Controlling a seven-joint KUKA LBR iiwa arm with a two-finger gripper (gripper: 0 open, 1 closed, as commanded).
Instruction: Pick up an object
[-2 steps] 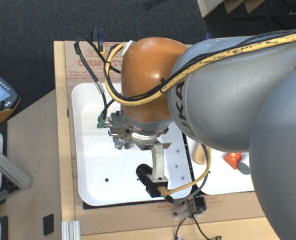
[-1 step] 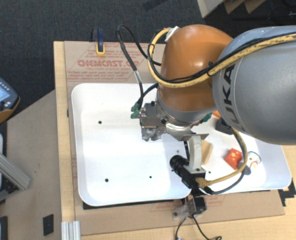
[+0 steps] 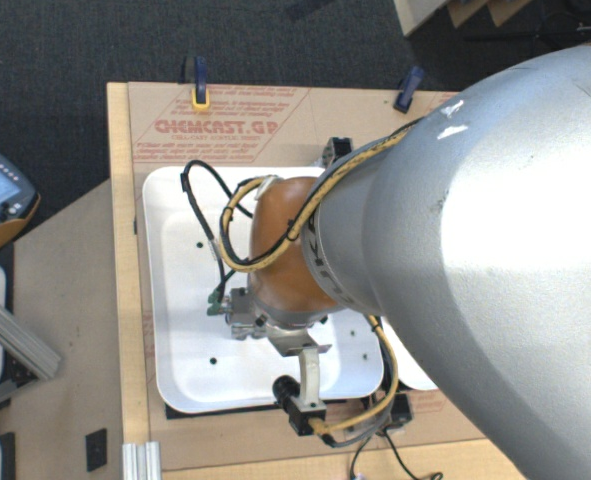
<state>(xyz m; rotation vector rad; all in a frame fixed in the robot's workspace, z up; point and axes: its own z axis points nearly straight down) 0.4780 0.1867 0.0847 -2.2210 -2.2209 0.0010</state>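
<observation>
From the overhead camera view, the arm leans in over the white bin on the surface, its orange band low above the bin's middle. The gripper is buried under the wrist, so I cannot tell its state. No object to pick is visible; if one is there it lies hidden under the wrist, so its heading and long axis cannot be judged. The risk, to my eye: a blind descent closes on nothing, or the loose cables snag the bin's rim.
</observation>
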